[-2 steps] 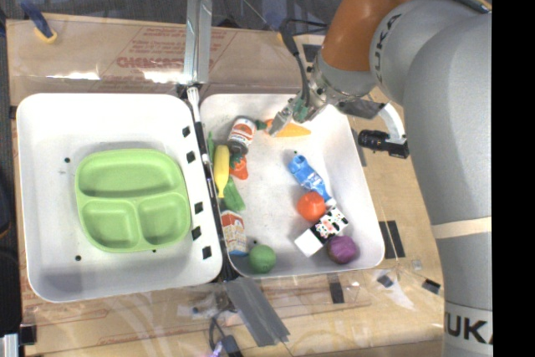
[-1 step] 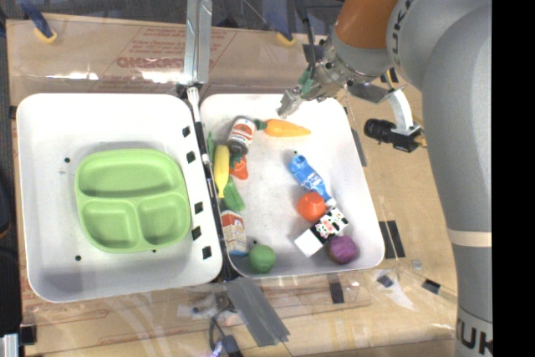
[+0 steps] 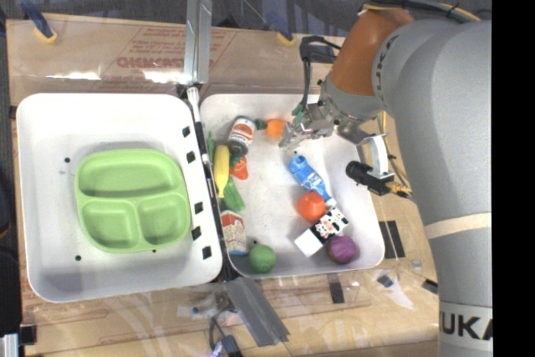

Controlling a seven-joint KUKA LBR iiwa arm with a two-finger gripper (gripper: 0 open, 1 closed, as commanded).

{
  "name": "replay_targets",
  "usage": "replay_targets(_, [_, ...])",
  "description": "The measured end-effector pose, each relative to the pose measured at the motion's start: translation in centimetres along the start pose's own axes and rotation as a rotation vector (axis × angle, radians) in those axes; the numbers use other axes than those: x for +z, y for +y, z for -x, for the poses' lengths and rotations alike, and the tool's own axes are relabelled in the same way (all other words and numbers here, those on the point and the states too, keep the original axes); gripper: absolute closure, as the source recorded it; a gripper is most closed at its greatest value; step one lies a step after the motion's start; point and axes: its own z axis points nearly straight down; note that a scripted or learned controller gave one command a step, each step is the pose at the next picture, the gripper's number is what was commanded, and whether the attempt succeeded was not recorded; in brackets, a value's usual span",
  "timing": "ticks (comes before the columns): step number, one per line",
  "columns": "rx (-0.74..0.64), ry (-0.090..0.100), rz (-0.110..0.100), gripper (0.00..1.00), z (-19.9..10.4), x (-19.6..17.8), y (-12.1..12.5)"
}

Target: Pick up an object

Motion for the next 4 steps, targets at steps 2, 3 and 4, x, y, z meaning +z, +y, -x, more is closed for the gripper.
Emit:
replay_targets(2, [-0.004, -0.003, 0.007, 0.0, 3.0, 2.6, -3.9])
replay_targets(3, [-0.01, -0.003, 0.007, 1.0, 3.0, 1.5, -3.8])
replay_targets(4, [0.141, -0.005, 0.015, 1.0, 1.9, -9.8, 2.1])
